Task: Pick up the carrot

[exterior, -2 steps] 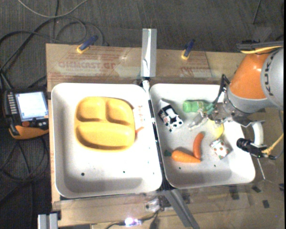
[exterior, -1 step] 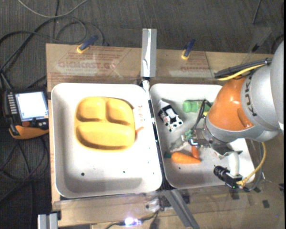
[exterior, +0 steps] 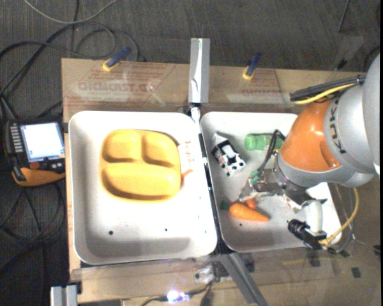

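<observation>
Single fixed overhead camera, slanted down, framing both bins (exterior: 83,190), whole bench (exterior: 140,85)

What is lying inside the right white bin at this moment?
Inside the right bin lie a carrot, a green object and a small black-and-white item. The arm covers the bin's right part, so what lies beneath it cannot be seen.

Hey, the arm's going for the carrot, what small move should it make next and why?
Probably lower the hand slightly toward the carrot. The hand sits just above the carrot's upper end in the right bin, and nothing shows between its fingers, so a short descent over the carrot seems needed before any lift.
</observation>
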`<state>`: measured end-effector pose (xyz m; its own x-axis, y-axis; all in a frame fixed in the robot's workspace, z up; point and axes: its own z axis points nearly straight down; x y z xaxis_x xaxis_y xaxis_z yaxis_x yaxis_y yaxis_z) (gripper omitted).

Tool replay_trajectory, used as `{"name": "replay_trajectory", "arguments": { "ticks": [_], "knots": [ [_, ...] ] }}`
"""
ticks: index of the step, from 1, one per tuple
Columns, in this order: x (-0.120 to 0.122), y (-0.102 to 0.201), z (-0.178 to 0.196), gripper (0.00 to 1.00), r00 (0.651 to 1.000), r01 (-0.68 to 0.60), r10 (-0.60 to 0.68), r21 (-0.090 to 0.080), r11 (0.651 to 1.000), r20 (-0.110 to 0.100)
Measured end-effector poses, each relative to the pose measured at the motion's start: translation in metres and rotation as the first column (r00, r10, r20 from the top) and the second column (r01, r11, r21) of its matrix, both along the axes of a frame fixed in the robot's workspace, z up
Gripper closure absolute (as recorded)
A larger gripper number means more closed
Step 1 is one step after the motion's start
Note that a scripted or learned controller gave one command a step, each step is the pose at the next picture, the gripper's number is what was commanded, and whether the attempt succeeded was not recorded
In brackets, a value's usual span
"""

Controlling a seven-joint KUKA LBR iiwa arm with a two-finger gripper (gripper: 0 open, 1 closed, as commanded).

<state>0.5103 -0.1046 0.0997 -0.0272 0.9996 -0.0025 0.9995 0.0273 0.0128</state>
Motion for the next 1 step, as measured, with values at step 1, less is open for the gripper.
{"name": "replay_trajectory", "arguments": {
  "ticks": [1],
  "knots": [
    [-0.0269,0.0993,0.0828,1.0,0.98,-0.2,0.2,0.003,0.98,-0.016]
  ]
}}
